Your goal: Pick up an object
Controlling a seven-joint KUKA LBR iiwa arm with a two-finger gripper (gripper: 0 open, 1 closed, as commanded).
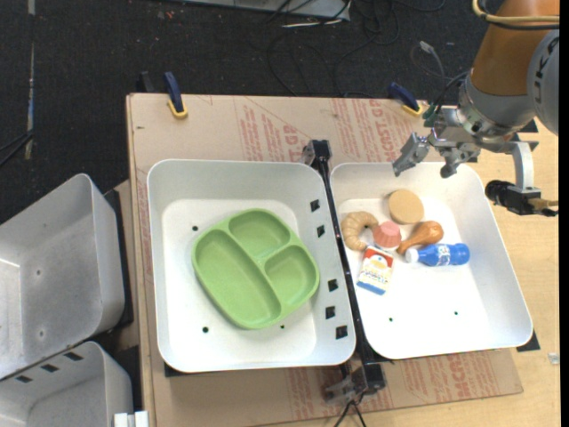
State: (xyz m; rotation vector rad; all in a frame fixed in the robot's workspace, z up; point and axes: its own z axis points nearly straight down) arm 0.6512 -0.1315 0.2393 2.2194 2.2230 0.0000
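My gripper (pixel 430 157) hangs open over the far edge of the right bin (pixel 462 327), its two fingers spread apart with nothing between them. Below it in that bin lies a cluster of toy food: a round tan cookie (pixel 405 206), a croissant (pixel 359 227), a small pink cup (pixel 387 234), a chicken drumstick (pixel 421 235), a blue bottle (pixel 439 254) and a small red and white carton (pixel 377 269). The cookie is the nearest to the gripper, a short way toward the front of it.
The left bin (pixel 178 327) holds a green divided plate (pixel 256 267). A black divider (pixel 336 256) runs between the bins. Blue and yellow clamps (pixel 175 96) grip the cardboard board's far edge. Empty white bins (pixel 49 256) stand off the bench at the left.
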